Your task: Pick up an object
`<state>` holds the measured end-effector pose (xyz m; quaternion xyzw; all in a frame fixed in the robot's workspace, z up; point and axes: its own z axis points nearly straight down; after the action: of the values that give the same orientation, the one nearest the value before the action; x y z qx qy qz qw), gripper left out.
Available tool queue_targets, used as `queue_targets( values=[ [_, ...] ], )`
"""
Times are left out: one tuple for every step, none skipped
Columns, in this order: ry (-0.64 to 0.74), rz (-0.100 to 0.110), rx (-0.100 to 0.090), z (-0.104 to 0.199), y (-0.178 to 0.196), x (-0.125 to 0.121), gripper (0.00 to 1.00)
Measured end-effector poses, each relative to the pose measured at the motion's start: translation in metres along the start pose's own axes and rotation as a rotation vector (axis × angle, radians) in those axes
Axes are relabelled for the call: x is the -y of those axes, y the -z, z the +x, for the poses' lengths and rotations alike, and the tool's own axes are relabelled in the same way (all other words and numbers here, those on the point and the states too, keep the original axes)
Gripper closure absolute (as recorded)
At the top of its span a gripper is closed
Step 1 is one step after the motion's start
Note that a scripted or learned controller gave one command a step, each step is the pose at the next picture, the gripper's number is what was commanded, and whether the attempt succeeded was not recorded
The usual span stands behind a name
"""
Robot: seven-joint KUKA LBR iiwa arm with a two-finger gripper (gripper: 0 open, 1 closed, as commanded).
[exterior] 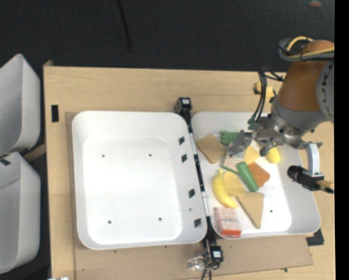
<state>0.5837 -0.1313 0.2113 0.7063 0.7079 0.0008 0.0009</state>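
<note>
Several objects lie heaped in the right bin (300,214): a banana (223,190), a green cylinder (247,175) across an orange block (260,172), two tan wedges (209,148) (253,207), a green piece (228,137), yellow pieces (272,154) and a red-and-white packet (227,221). The gripper (243,143) is low over the heap's far side, just beside the green piece. Its degree of opening cannot be determined, and no object is visibly held. The left bin (81,156) adjoins the right bin on the bench (58,98).
</note>
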Motion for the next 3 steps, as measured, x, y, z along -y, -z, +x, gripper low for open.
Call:
queue_targets(
  values=[
    [-0.008,-0.004,0.002,-0.031,-0.111,0.08,0.0],
    [0.003,-0.011,0.005,-0.015,-0.106,0.008,0.0],
    [0.005,-0.01,0.003,0.035,-0.106,-0.052,0.0]
  ],
)
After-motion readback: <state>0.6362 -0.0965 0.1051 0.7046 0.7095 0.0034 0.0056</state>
